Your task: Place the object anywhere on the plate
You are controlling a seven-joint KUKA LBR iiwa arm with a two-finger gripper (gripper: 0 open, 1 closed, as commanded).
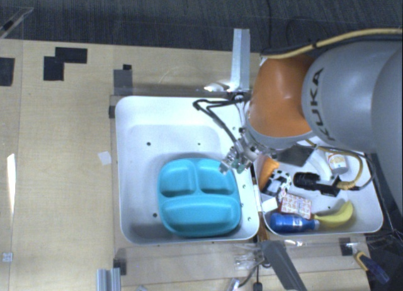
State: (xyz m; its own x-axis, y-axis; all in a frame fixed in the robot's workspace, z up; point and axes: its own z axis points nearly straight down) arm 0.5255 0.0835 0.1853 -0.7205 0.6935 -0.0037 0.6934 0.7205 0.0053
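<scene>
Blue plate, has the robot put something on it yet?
Not yet. The blue plate in the left bin has nothing on it. The gripper hangs by the plate's upper right corner; whether it carries anything is unclear. The banana, blue bottle and other items lie in the right bin. Placing remains.

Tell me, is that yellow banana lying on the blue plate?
No, the banana lies in the right bin beside a blue bottle, while the blue plate sits in the left bin.

Grey arm — orange band
</scene>
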